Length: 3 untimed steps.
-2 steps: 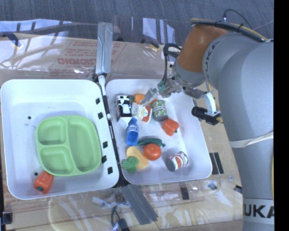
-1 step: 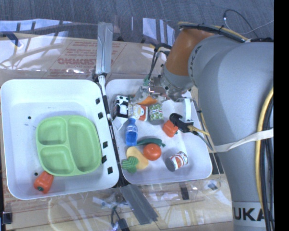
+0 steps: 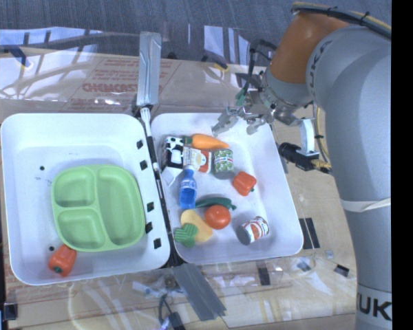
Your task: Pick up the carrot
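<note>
With the carrot (image 3: 208, 141) taken as landmark, the scene is read from left to right. Far to its left, in the left bin (image 3: 20, 184), a green divided plate (image 3: 96, 206) is seen, with a small red-orange pepper (image 3: 62, 260) below it near that bin's front corner. The carrot itself lies on its side at the back of the right bin (image 3: 279, 198), its green top pointing left toward a black-and-white carton (image 3: 175, 151). Touching it from below are a small packet (image 3: 195, 159) and a green-labelled can (image 3: 223, 161); a blue bottle (image 3: 187, 188) lies further below. Just above and to the right of the carrot the gripper (image 3: 242, 117) is held, its fingers spread wide and nothing between them. From here, it is judged that a descent slightly off line could push the carrot against the can or packet instead of enclosing it, or one of those neighbours could be pinched along with it, because they are crowded so closely; the rounded, tapered body could also slip out.
</note>
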Motion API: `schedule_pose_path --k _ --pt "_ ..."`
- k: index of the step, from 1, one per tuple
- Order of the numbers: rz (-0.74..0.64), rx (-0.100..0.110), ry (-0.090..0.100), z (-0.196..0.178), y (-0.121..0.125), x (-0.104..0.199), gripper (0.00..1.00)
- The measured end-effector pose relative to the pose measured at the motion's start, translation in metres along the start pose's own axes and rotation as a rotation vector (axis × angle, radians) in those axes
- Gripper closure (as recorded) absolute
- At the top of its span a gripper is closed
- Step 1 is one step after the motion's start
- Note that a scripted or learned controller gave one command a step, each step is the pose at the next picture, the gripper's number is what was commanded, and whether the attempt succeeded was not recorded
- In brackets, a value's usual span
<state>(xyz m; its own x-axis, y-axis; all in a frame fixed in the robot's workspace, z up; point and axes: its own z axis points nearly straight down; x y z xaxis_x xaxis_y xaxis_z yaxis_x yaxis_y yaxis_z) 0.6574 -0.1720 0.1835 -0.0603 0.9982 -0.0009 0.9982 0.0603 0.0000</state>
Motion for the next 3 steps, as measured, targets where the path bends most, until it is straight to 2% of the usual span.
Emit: schedule_pose_path --k 1,2,3 --pt "-0.184 0.005 0.002 0.08 0.001 0.032 0.0" --pt "-0.439 0.009 0.001 0.085 0.0 0.023 0.0" --pt "-0.52 -0.002 -0.001 -0.002 0.003 0.048 0.0"
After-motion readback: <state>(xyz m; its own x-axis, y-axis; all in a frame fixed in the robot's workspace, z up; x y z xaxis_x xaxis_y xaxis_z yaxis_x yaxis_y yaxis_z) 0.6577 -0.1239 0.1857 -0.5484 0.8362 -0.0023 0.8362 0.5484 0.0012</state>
